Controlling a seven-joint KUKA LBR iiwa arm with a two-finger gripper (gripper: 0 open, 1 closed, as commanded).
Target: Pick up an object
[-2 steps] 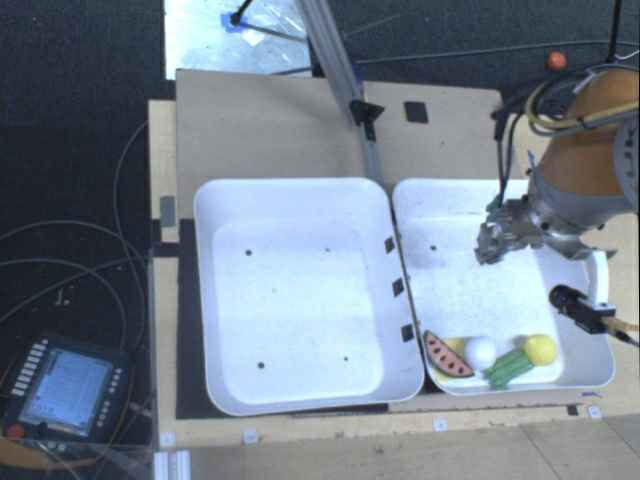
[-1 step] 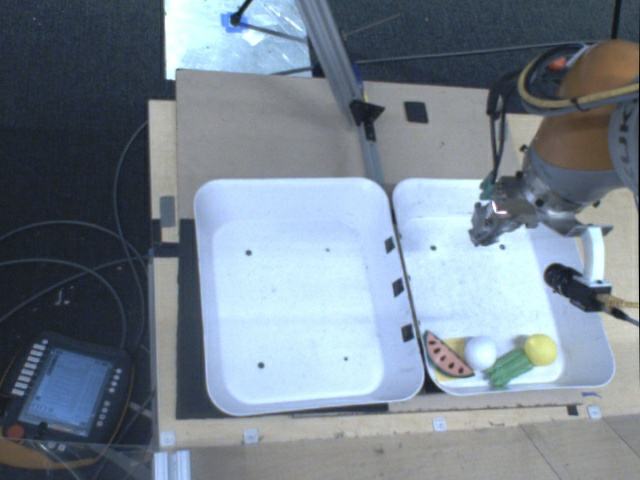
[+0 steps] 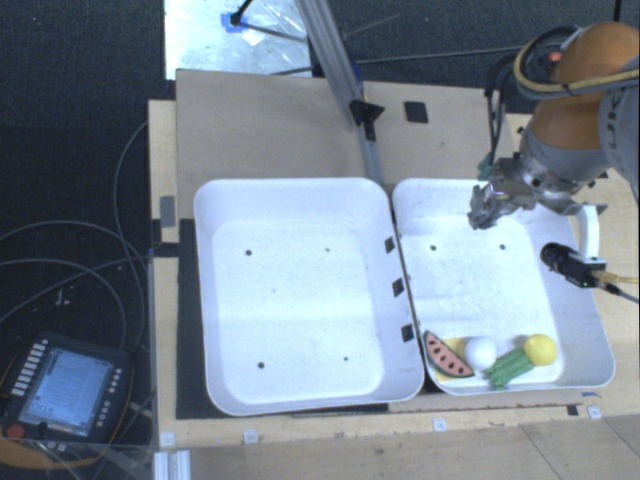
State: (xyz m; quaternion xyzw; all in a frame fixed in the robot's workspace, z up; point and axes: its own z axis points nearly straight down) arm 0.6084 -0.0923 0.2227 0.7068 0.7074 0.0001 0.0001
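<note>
Several small toys lie along the near edge of the right bin [image 3: 500,278]: a watermelon slice [image 3: 446,355], a white ball [image 3: 481,352], a green piece [image 3: 510,365] and a yellow lemon-like ball [image 3: 540,349]. My gripper [image 3: 487,208] hangs over the far part of the right bin, well away from the toys. It looks dark and compact from above, and nothing shows between its fingers.
The left bin [image 3: 296,293] sits beside the right one, with a row of black clips [image 3: 397,286] along the shared rim. A slanted metal pole [image 3: 335,53] rises behind the bins. A teach pendant [image 3: 65,383] lies on the floor at left.
</note>
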